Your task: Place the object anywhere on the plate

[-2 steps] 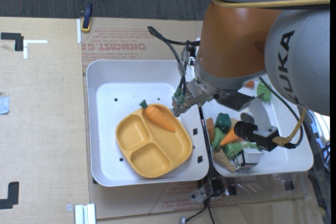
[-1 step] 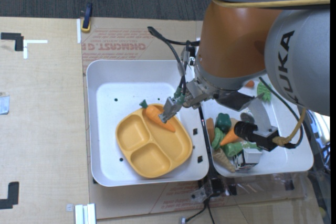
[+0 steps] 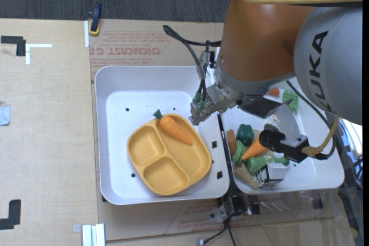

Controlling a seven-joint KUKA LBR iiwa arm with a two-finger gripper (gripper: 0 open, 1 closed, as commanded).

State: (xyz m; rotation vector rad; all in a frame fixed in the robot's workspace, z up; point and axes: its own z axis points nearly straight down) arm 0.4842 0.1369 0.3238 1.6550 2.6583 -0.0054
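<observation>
A yellow plate [image 3: 167,161] with three compartments lies in the left bin [image 3: 115,124]. An orange toy carrot [image 3: 176,129] with a green top rests on the plate's far right part, across its rim and the long compartment. My gripper [image 3: 198,114] hangs just right of the carrot's thick end and a little above it, near the wall between the bins. Nothing shows in the gripper. The carrot lies apart from it.
The right bin [image 3: 323,181] holds several toy foods, among them a green pepper [image 3: 245,134], an orange piece [image 3: 253,150] and a leafy green piece [image 3: 291,101]. The arm's big orange and grey body covers much of that bin. Cardboard lies under both bins.
</observation>
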